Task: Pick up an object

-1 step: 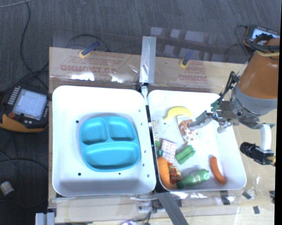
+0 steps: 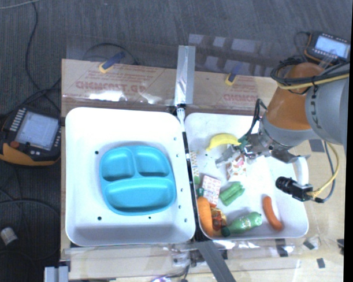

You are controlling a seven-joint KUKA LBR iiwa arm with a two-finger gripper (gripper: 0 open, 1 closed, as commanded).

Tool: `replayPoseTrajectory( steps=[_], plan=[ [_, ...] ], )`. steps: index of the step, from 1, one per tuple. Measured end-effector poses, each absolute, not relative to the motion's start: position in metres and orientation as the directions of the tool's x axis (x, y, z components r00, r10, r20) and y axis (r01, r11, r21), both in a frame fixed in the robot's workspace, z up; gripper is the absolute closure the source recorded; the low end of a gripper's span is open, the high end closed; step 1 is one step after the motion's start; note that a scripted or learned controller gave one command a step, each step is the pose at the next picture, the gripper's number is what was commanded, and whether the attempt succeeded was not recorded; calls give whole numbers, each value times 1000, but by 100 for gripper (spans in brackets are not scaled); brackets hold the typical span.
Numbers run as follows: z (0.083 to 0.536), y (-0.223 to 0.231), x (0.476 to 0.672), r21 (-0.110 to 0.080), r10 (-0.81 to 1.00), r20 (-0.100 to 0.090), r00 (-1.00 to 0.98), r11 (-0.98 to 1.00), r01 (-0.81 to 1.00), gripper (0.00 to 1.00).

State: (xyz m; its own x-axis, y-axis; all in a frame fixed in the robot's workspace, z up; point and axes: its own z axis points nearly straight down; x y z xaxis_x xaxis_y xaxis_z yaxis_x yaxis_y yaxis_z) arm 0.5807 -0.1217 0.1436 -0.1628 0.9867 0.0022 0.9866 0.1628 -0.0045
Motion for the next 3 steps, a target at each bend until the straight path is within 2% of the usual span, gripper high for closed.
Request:
replayPoseTrajectory(
  steps=[1, 2, 3],
  plan=[
    [88, -152, 600, 9, 992, -1, -123, 123, 992, 0],
    [170, -192, 605, -4, 998, -2, 56, -56, 998, 0],
    [92, -119, 615, -5, 991, -4, 135, -135, 991, 0]
  ],
)
